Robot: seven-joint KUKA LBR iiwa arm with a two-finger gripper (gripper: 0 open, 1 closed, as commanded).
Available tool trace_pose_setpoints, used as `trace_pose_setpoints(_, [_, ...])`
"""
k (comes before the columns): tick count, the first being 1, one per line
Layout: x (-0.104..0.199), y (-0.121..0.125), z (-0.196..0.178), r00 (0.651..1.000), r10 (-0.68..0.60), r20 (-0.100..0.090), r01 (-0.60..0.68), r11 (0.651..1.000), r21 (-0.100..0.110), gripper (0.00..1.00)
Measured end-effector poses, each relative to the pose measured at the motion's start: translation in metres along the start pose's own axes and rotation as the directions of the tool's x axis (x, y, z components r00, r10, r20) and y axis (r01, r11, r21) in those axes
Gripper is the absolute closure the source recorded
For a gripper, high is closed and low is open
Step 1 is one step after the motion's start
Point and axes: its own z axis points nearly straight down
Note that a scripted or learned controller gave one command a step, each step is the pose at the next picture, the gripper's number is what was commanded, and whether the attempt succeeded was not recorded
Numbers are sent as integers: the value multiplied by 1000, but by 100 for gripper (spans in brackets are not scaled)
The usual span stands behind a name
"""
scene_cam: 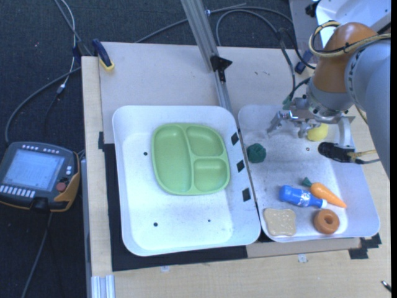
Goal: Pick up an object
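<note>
While the tool (296, 120) hangs low in the right bin (273, 118) (finger state: cannot tell), a yellow object (317, 131) sits just beside it; carrot (327, 195), donut (326, 221) lie nearer the front.

No text, label, brand, number or sign can be read anywhere. The handheld control unit (38, 177) left of the desk (161, 79) has a lit screen, but its contents are too blurred to make out, and the blue bottle (299, 196) shows no legible label.
</note>
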Motion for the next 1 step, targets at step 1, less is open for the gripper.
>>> trace_pose_setpoints(1, [0,2,-15,1000,0,0,0,1000,-6,100])
